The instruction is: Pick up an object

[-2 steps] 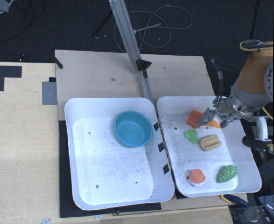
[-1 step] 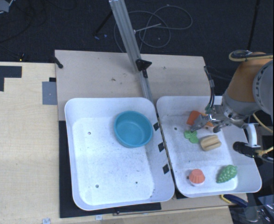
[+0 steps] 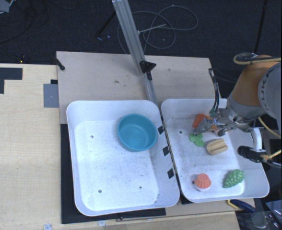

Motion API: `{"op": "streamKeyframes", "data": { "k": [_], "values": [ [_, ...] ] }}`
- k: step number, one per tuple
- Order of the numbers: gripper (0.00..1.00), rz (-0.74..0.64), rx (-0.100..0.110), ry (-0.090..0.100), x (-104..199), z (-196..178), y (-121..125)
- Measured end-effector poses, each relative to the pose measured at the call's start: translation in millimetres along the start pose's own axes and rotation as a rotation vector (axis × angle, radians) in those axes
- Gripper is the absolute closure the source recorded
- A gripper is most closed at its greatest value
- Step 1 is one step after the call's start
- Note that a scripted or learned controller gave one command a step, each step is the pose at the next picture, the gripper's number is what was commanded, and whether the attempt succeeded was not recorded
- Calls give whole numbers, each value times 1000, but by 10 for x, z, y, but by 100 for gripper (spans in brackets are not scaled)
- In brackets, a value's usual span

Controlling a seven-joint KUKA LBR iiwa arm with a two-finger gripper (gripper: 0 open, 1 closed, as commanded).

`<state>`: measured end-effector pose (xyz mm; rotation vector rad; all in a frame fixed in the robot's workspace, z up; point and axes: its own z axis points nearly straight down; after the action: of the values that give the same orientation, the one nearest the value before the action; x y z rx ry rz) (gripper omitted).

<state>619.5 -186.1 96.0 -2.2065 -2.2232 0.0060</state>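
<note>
Gripper (image 3: 209,125) sat low in the right bin (image 3: 179,110), over an orange piece (image 3: 198,120) – couldn't tell its grip state; green piece (image 3: 196,140) just beside, tan block (image 3: 217,146) near; coral toy (image 3: 203,181) and green cluster (image 3: 233,178) at the front – blue bowl (image 3: 137,132) in the left bin (image 3: 83,110).

Bowl (image 3: 137,132) in left bin (image 3: 83,176)
</note>
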Motion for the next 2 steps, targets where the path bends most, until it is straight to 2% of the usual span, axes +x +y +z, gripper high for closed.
{"op": "streamKeyframes", "data": {
  "k": [1, 2],
  "values": [
    [100, -5, 8, 2, 7, -87, 0],
    [100, 0, -5, -4, -81, -643, 55]
  ]
}}
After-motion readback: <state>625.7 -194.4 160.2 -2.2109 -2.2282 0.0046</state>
